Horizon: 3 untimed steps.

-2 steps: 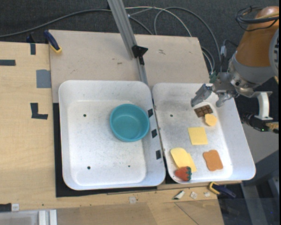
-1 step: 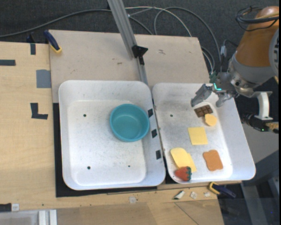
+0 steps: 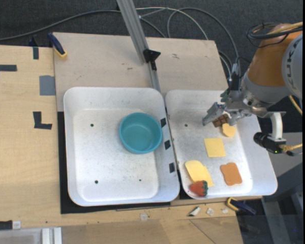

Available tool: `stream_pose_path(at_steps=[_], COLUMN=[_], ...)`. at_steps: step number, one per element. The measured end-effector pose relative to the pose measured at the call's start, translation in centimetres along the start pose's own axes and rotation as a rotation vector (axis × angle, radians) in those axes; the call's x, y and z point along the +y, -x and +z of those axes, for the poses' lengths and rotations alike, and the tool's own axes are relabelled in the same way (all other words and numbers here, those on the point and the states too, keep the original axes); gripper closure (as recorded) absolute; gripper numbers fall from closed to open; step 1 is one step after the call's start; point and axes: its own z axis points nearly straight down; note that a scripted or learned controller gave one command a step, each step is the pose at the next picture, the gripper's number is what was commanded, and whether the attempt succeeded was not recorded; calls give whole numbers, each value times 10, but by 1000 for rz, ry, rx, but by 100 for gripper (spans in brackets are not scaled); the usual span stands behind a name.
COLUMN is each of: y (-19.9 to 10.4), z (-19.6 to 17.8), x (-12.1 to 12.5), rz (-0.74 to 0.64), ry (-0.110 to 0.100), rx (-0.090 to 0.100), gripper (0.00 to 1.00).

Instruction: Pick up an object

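Reach-in is the step we read here: the gripper is low over the upper part of the right bin, with the grey and orange arm coming in from the right. Its jaws look spread fairly wide, and between them we see a small dark brown piece, though we cannot tell whether they touch it or merely straddle it. Just beside that, at the lower right of the jaws, lies a small pale orange lump.

Other candidates sit lower in the same bin: a yellow square slice, an orange block, a pale yellow flat piece and, touching its lower end, a red strawberry-like toy. The left bin carries a teal bowl, well apart from the gripper.

We judge the pick not yet made. The next move calls for the jaws to settle around the brown piece, close squarely on it without nudging the orange lump, then lift straight off the bin floor.
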Motion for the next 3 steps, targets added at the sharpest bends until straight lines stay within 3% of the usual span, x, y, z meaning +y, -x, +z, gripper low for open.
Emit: stream_pose_path(at_steps=[2,3], y=[-1,-2], z=[116,103], x=[-3,-1], rz=[-1,-2], ry=[8,11], rx=[-3,-1], gripper=[0,100])
